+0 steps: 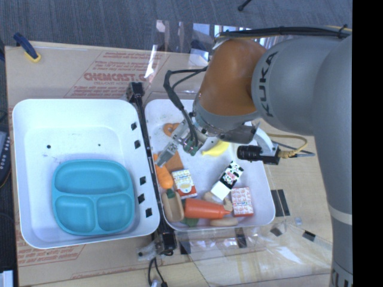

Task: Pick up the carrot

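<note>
I'm seeing the two-finger gripper (169,152) pinching an orange wedge (167,155) | long orange carrot (205,208) lying in right white bin (263,187)

KUKA iiwa arm (299,82): appearance notes.
Grey rounded housing is showing a large orange band (230,79) above the wrist, with dark "KUKA" lettering (267,94) running along the grey shell beside it. Black cables (173,91) are looping from the wrist area, and another black cable is running over the top of the arm. A black cylindrical connector (251,153) with a thin yellowish wire is sticking out below. The gripper (179,142) is showing metallic grey parts.
</note>
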`<state>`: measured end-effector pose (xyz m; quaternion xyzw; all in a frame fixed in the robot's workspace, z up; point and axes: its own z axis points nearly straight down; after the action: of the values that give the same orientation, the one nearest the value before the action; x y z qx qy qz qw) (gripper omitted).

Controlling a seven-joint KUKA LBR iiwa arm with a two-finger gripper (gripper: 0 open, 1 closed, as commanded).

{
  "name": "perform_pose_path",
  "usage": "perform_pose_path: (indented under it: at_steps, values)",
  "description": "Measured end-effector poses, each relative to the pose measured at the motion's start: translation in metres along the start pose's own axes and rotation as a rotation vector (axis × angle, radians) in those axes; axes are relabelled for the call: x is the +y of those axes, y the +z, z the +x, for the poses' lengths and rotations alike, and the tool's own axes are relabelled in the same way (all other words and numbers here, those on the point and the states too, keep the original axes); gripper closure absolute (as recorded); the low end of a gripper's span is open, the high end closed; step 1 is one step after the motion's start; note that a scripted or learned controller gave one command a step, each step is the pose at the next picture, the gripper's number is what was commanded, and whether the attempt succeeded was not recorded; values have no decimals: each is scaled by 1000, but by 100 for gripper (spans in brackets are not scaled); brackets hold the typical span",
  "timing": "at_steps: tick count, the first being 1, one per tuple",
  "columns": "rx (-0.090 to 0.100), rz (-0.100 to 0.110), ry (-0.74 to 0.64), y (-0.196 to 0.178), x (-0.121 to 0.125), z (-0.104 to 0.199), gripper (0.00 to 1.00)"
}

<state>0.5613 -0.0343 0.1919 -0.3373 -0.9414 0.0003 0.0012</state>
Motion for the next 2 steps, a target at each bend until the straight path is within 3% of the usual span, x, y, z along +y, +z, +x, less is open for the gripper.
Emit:
perform_pose_path:
  at_steps: [1,2]
  values:
    - [2,7,55,90,-46,-53,0]
    - [-2,1,205,99,-15,-87,0]
